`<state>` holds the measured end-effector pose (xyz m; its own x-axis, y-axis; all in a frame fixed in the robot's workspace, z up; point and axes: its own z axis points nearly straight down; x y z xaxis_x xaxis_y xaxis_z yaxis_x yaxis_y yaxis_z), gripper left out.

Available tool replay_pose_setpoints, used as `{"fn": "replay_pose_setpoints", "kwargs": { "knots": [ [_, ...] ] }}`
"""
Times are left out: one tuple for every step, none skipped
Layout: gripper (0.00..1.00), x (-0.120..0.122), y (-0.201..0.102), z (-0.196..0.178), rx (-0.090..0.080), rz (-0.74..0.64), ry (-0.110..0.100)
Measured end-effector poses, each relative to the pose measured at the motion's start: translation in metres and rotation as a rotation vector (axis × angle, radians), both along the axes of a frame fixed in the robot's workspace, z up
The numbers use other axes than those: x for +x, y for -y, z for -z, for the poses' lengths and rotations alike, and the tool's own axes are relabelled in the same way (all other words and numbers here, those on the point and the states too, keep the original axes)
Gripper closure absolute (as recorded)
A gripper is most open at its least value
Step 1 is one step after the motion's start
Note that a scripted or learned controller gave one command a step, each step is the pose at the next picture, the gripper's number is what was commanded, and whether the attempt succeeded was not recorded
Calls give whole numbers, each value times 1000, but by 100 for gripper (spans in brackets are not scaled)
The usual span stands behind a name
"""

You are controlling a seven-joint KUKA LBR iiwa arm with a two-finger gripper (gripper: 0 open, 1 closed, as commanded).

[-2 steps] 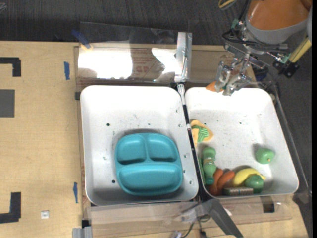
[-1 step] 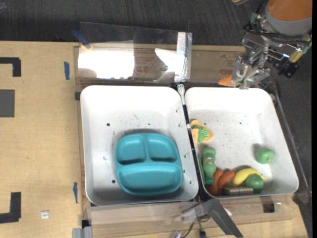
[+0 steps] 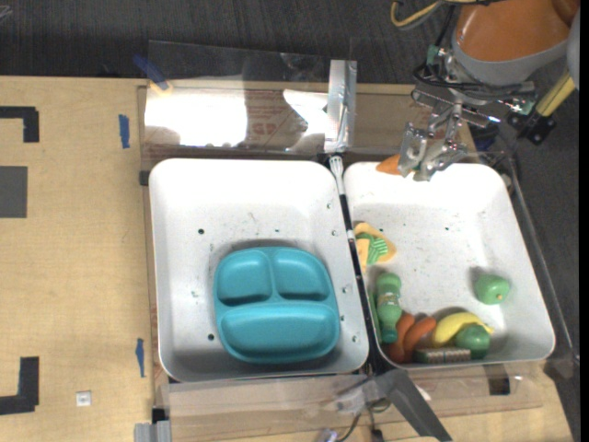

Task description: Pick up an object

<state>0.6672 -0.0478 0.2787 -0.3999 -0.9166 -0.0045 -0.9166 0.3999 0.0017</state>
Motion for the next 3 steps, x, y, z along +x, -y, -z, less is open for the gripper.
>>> {"fn": "replay_pose_setpoints", "kwargs": {
  "knots": [
    [100, 0, 1, 3, -2, -159, 2],
    [100, 0, -43, 13, -1, -236, 2],
    [100, 0, 2, 23, -2, -314, 1]
  ]
}}
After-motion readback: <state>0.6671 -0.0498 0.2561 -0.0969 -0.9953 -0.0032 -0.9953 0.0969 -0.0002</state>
